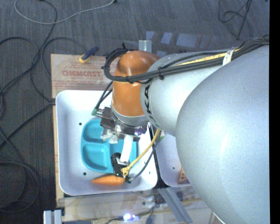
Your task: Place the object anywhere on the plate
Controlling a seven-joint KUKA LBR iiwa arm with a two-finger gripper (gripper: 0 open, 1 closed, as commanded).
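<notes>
the carrot (107,180) lies on the floor of the white bin (65,140), just beside the blue plate (94,151), not on it. my claw (111,133) hangs over the plate; i cannot tell if it is open or closed. i'd move over the carrot, line up across its width, then descend.

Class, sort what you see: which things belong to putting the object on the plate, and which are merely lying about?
For the job:
blue divided plate
carrot, lying beside it in the left bin

Lying about:
yellow-and-blue tool on the bench
cables on the carpet
tan item in the right bin, mostly hidden
</notes>
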